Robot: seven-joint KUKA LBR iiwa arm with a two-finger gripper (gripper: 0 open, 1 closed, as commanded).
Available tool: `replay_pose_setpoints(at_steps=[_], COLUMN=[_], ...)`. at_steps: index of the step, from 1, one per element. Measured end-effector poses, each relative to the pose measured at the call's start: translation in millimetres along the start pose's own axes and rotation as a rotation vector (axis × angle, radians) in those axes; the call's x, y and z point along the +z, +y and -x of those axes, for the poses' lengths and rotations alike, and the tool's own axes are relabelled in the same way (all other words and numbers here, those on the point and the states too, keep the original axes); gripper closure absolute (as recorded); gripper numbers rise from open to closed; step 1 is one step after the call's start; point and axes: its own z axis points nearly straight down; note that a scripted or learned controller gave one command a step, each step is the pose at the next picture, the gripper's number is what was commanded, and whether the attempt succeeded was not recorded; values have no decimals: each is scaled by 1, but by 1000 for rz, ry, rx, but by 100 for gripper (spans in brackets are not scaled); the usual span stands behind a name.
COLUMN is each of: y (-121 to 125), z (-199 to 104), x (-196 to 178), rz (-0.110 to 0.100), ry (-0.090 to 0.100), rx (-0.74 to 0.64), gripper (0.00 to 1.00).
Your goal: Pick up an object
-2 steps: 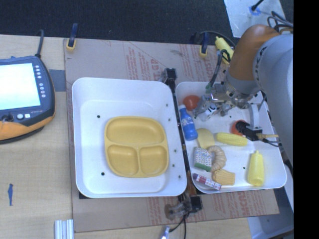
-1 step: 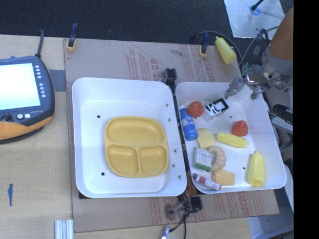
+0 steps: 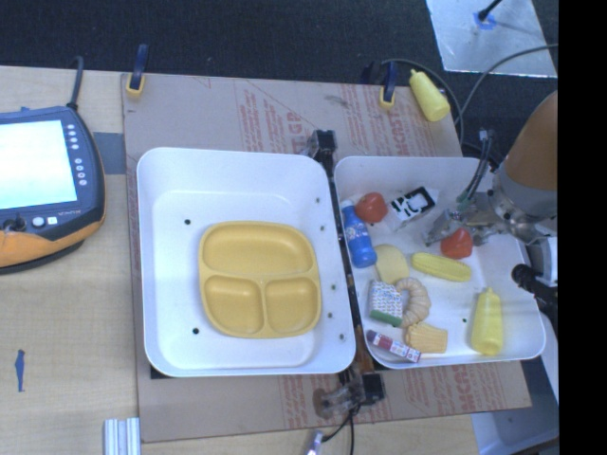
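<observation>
My gripper [image 3: 458, 227] reaches into the right bin [image 3: 429, 165] from the right and stands open, low over the bin floor. A small red piece [image 3: 456, 244] lies right at its fingertips, partly beneath them; it rests on the floor rather than being held. Just below it lies a yellow corn cob [image 3: 441, 267]. A red tomato [image 3: 372, 207] and a black-and-white item [image 3: 413, 203] sit to the gripper's left.
The right bin also holds a blue bottle [image 3: 358, 236], a pale yellow fruit [image 3: 390, 263], a curled shrimp-like piece [image 3: 414, 300], a silver packet [image 3: 385, 301], a cheese wedge [image 3: 427, 337] and a yellow bottle [image 3: 487, 321]. A yellow divided plate [image 3: 258, 279] lies in the left bin [image 3: 161, 254].
</observation>
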Motion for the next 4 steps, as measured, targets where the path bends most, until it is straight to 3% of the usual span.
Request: replay_pose_setpoints(at_steps=[1,2,3,4], y=[1,3,24,-13], z=[1,-54,-145,-192], x=[-12,-2,-103,-117], rz=[2,5,6,2], ry=[-1,-1,1,0], rx=[-1,-2,-1,-2], gripper=[100,100,100,100])
